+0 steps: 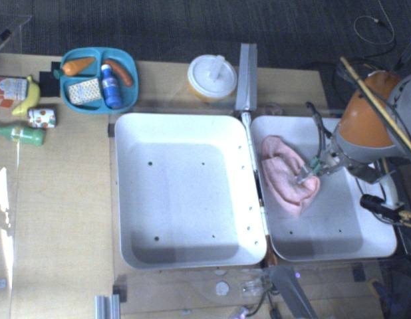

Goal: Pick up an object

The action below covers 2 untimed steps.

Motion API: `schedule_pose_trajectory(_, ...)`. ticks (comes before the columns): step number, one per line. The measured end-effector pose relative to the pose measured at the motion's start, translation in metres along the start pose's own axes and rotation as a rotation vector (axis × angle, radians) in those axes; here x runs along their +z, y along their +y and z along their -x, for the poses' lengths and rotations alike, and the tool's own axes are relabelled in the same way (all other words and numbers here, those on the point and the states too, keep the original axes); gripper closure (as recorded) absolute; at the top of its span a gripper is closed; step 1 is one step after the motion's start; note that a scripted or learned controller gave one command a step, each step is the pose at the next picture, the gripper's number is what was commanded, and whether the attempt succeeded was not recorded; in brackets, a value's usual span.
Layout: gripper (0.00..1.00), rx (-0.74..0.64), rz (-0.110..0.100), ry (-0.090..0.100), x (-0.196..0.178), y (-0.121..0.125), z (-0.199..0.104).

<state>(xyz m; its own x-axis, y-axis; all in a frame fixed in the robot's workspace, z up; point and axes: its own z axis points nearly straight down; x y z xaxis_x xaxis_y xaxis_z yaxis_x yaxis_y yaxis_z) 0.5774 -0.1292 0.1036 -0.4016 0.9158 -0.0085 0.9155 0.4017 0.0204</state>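
A crumpled pink cloth [284,172] lies in the left part of the right bin [338,234]. My gripper [306,174] comes in from the right and is down at the cloth's right edge, its tips pressed into the folds. The grey arm with its orange band [368,119] stretches over the bin's right side.
The left bin [185,191] sits beside the right one, a metal divider between them. Beyond the bins stand a yellow lidded cup [212,77] and a blue tray of toy food [99,78]. Small toy items [22,108] lie at the far left. Cables run at the right.
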Motion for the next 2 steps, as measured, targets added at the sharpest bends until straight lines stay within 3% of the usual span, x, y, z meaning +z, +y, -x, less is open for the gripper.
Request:
schedule_pose_trajectory(1, 1.0, 0.213, -0.016, 0.003, -0.104, 0.104, 0.0)
schedule_pose_trajectory(2, 1.0, 0.026, -0.018, 0.006, -0.1, 0.095, -0.01)
